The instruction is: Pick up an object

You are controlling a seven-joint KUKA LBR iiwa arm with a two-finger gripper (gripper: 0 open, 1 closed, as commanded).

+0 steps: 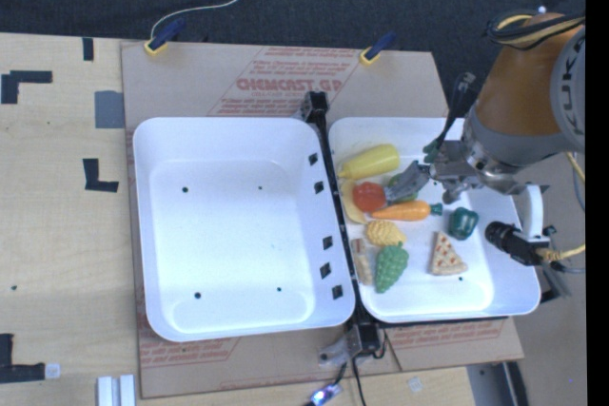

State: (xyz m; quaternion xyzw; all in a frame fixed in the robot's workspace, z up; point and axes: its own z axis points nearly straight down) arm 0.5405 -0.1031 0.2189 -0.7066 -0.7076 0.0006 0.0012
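Even, bright overhead light; soft shadows; white bins [157, 204] slightly glaring; mild blur.

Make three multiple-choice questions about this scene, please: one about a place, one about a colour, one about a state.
1. Where do the toy foods lie?
A. in the right bin
B. in the left bin
C. on the cardboard

2. What colour is the carrot?
A. blue
B. orange
C. white

3. How does the pizza slice lie?
A. stacked on the corn
B. hanging over the rim
C. flat on the bin floor, apart from the gripper

Answers: 1 A, the right bin holds them all. 2 B, the carrot is orange. 3 C, the pizza slice rests flat, below the gripper.
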